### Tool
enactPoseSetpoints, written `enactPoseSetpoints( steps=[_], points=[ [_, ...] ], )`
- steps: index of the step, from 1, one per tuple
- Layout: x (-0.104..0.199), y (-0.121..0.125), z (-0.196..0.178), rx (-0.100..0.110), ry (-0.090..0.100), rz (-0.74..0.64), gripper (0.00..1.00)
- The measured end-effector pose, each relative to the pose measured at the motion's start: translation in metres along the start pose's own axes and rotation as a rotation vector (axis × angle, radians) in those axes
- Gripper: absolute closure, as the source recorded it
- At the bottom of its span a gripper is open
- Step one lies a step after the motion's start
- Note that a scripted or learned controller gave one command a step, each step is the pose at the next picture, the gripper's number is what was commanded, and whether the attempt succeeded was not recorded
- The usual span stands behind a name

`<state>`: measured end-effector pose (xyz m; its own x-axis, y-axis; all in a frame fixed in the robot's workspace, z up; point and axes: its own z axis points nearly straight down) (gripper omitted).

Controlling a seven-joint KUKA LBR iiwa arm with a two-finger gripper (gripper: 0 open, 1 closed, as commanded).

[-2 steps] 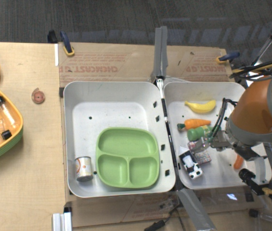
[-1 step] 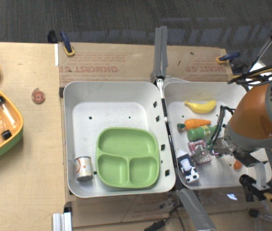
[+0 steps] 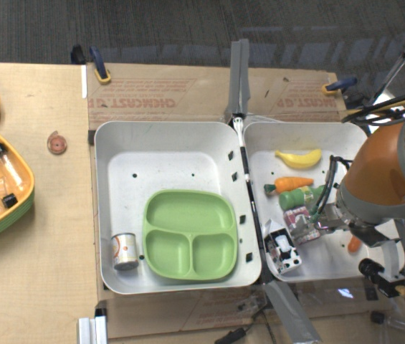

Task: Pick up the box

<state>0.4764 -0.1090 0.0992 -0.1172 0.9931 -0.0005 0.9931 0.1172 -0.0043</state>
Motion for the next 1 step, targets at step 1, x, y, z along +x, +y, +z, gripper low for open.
enactPoseSetpoints(
  steps=[1],
  points=[
    [-0.0005,0.0401,-0.1343,0.000,-0.001,0.177,1.00]
  ],
)
